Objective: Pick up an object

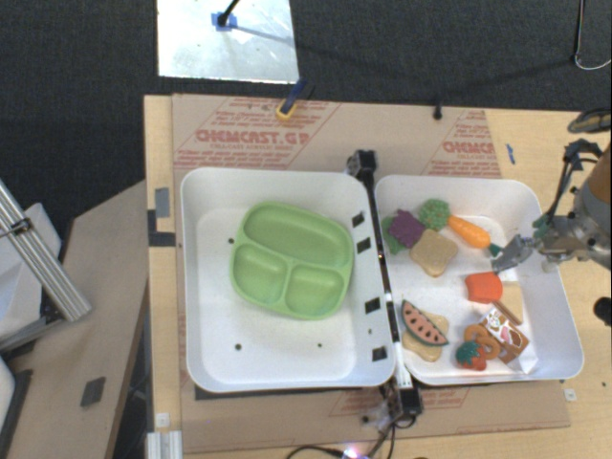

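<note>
Gripper [517,251] low over right bin [555,285], right side, just above red block [484,287]; nothing visibly held, opening impossible to judge. Best bet: centre over block, clear of carrot [468,229] beside it, descend straight, close squarely.

Grey metal at the frame's right side, that's the arm [585,235], with a tan-orange patch showing above the wrist. The gripper [513,252] is a dull grey, blocky piece with a small green spot near its base. Thin dark cables loop along the upper part of the wrist.
</note>
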You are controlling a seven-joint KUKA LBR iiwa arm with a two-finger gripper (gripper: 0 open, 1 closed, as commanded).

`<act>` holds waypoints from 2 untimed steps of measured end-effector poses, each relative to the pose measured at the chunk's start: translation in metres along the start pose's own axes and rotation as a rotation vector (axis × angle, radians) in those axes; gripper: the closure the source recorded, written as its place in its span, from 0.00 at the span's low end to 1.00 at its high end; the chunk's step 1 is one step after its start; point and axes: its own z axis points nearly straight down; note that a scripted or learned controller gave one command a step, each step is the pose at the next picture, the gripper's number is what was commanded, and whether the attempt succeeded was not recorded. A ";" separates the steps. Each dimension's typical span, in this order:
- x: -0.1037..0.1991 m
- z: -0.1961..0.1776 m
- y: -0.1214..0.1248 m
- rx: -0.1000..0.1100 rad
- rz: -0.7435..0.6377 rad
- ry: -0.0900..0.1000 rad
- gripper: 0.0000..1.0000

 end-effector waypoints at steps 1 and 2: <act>0.000 -0.005 0.002 -0.010 -0.003 -0.003 0.00; 0.011 0.053 0.001 -0.005 -0.002 0.000 0.00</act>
